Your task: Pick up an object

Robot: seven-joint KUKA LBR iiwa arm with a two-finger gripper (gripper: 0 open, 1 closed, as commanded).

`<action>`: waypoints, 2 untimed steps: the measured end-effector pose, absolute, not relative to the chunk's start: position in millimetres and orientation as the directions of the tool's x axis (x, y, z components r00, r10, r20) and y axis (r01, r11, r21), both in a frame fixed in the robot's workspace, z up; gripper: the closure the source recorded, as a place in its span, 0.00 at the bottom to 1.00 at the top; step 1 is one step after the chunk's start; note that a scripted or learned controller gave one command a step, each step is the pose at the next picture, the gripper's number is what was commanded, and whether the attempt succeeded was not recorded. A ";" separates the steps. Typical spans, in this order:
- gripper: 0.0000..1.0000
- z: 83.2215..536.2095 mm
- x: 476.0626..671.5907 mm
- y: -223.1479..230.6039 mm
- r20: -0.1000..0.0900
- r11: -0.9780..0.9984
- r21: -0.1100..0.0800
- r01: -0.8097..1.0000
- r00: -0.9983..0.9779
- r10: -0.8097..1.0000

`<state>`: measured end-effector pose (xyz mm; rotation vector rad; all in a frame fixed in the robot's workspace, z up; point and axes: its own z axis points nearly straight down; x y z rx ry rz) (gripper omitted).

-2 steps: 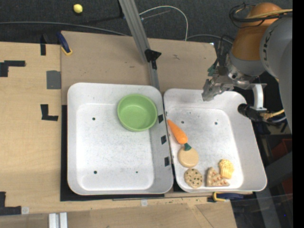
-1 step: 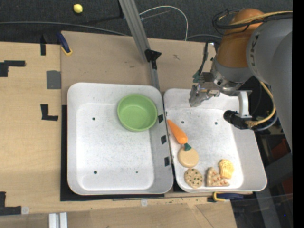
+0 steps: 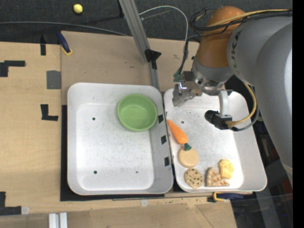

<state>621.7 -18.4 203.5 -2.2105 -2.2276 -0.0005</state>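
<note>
Fingers [image 3: 181,96] at right bin's [image 3: 247,177] far-left corner, state unclear; carrot [image 3: 177,131] lies apart, nearer camera.

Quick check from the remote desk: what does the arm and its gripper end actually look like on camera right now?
The arm is bulky, rounded and smooth grey, with an orange band above the wrist. Thin cables, some yellowish, loop around the orange section. The gripper is a small metallic silver assembly. A black fitting on a white bracket sits beside the wrist, with a yellow-black cable leading away.

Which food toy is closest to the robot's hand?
The orange carrot, lying highest in the right bin; the cookies and corn sit farther down, near the bin's bottom edge.
</note>
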 end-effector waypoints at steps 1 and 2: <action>1.00 202.3 600.1 32.2 0.002 0.007 -0.004 1.000 -0.007 1.000; 1.00 200.6 595.2 85.8 0.002 0.007 -0.003 1.000 -0.007 1.000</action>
